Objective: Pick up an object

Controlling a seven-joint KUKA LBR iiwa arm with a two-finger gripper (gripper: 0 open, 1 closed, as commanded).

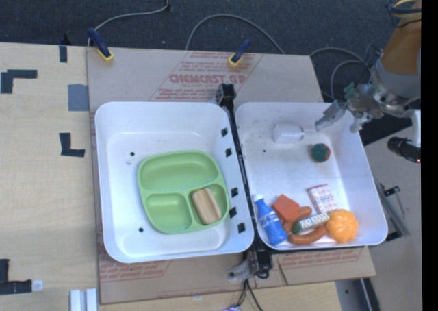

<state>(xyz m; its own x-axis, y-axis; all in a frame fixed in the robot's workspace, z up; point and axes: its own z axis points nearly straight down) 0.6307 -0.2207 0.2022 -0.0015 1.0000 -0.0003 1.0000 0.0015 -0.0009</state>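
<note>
The right bin (pixel 356 166) lay open through its middle; toys crowded its near edge (pixel 301 220), and a green ball (pixel 319 153) and white block (pixel 288 132) sat farther back.

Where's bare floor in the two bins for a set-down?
Left white bin: bare strip along the far wall, behind the green divided plate. Right white bin: open middle, between the white oval block, the dark green ball and the near pile. Crowded: near edge, from the blue bottle to the orange toy fruit.
</note>
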